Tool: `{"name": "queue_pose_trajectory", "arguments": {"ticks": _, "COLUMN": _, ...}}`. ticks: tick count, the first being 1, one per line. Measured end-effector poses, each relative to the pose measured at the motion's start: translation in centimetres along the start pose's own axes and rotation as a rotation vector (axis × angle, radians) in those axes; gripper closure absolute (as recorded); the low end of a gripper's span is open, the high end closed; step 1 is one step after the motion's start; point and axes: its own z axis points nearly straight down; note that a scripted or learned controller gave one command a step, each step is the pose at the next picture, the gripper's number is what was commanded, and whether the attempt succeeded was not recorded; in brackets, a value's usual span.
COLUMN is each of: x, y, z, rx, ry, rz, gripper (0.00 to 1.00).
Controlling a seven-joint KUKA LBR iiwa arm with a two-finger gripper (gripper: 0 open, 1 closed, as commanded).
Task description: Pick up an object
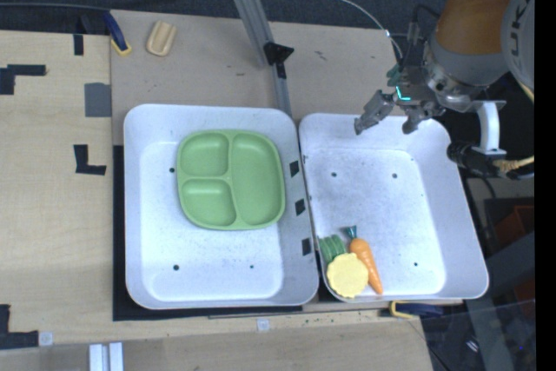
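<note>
A toy carrot (367, 263) with a green top lies in the front left corner of the right bin (434, 195), next to a yellow round piece (347, 275) and a green piece (332, 246). My gripper (387, 119) hangs over the far edge of the right bin, well away from these toys. Its two fingers are spread apart and hold nothing.
The left bin (148, 213) holds a green divided plate (231, 178). A grey metal pole (252, 4) slants down to the gap between the bins. A small tan object (161, 38) lies on the bench at the back left.
</note>
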Motion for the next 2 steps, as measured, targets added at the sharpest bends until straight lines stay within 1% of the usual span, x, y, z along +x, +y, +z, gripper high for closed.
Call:
{"name": "queue_pose_trajectory", "arguments": {"ticks": 1, "x": 0.9, "y": -0.3, "z": 5.0, "rx": 0.005, "ry": 0.000, "rz": 0.002, "gripper": 0.00}}
{"name": "queue_pose_trajectory", "arguments": {"ticks": 2, "x": 0.1, "y": -0.1, "z": 10.9, "rx": 0.007, "ry": -0.001, "rz": 0.002, "gripper": 0.00}}
